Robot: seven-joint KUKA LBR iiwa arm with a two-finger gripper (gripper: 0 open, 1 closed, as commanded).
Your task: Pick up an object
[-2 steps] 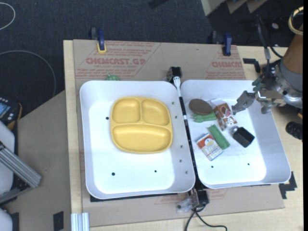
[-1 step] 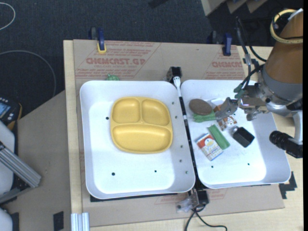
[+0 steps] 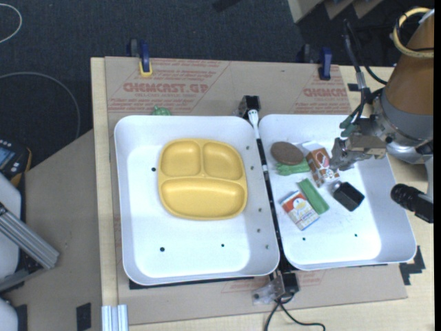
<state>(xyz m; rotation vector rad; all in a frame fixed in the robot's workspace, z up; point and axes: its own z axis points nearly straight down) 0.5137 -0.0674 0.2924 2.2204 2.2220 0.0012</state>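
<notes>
The step in hand looks like the reach: the hand point(image 3: 342, 158) hangs low over the upper middle of the right bin point(image 3: 386, 243), just beside the small red-and-white carton point(image 3: 318, 165), and nothing is seen between its parts. Whether it is spread or pressed together I cannot tell, since the wrist hides that end from above. The things on offer all lie in the right bin: a brown oval piece point(image 3: 288, 153) near the bin's inner wall, the carton next to it, a green stick point(image 3: 313, 196) lying at a slant, a red-and-white box point(image 3: 301, 209) touching the stick's lower end, and a black block point(image 3: 349, 196) a little apart to the right. The next move probably calls for a short drop onto the carton or the black block, squared to its narrow sides. Room is tight in the cluster, as carton, stick and box sit close together and a sideways push could shove one into another. The lower half of the right bin is open, well away from its walls. The left bin point(image 3: 138, 226) carries a yellow divided plate point(image 3: 203, 178), well apart.
</notes>
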